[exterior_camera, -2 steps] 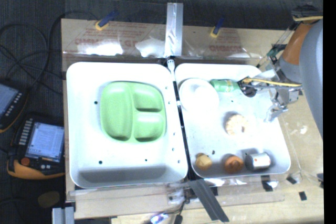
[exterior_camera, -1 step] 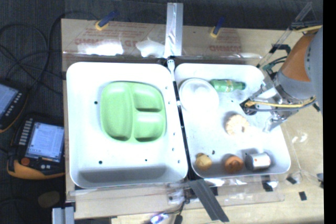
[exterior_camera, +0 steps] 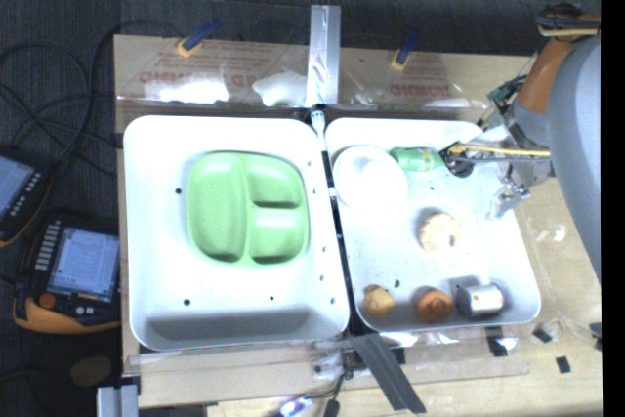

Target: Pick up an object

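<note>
– Jaws open or shut?
– I cannot tell. My gripper [exterior_camera: 505, 196] hangs over the right side of the right bin [exterior_camera: 522, 259], and it looks small and blurry from up here.
– Did you pick anything up?
– Not yet, I think. All the things lie on the bin floor, so the grab and the lift are both left to do.
– What is closest to you?
– The green bottle [exterior_camera: 418, 158]. It lies on its side by the far wall, just beside a white bowl [exterior_camera: 369, 176]. It looks round and smooth, so I think it may roll or slip.
– What else is there?
– A pale round bun [exterior_camera: 438, 229] sits in the middle. Along the near wall are a brown lump [exterior_camera: 379, 300], an orange-brown ball [exterior_camera: 434, 305] and a silver can [exterior_camera: 479, 298]. The left bin [exterior_camera: 156, 288] has a green plate [exterior_camera: 249, 207] with three parts.
</note>
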